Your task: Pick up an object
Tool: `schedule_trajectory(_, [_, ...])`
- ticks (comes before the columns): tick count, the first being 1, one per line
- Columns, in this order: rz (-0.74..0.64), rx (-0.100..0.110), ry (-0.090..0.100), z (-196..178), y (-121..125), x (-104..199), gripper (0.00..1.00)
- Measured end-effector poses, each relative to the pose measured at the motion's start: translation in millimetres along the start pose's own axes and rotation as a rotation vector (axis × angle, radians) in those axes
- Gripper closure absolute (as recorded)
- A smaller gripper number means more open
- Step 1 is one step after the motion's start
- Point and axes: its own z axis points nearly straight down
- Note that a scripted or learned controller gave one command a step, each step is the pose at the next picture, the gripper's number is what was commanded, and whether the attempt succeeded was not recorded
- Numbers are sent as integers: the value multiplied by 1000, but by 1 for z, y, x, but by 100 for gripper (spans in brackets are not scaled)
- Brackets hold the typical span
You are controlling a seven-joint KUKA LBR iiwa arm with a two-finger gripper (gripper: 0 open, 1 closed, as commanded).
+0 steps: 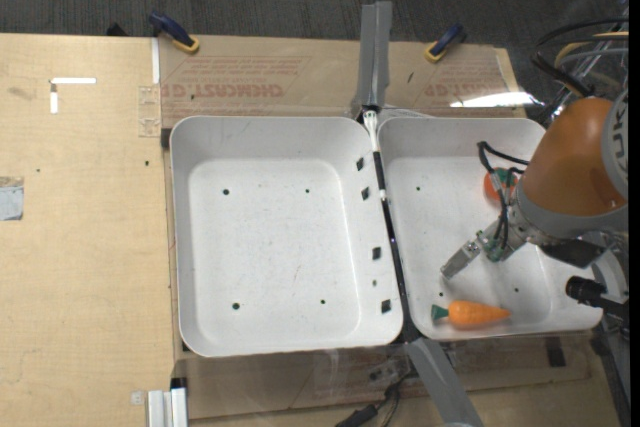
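The wooden desk (80,215) carries a shallow white left bin (190,245) beside a shallow white right bin (425,160). Near the right bin's front wall lies a small orange toy carrot with a green top (473,314), probably light, smooth and tapered; gripping across its thick middle seems safest. The jaws (462,260) hang just above, holding nothing; whether they are open I cannot tell. A red-orange object (497,185) sits partly behind the arm.

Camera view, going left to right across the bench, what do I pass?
Bare wooden bench top → left white bin → divider strip between the bins → right white bin → toy carrot near its front edge → orange band of the arm.
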Motion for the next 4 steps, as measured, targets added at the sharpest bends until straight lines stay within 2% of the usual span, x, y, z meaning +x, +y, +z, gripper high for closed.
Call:
schedule_trajectory(1, [8,0,0,0,-16,29,0])
schedule_trajectory(2, [197,-2,-3,-1,-6,-83,0])
schedule_trajectory(3, [146,0,0,0,-22,18,0])
schedule_trajectory(4, [-100,-3,-5,-106,1,-83,0])
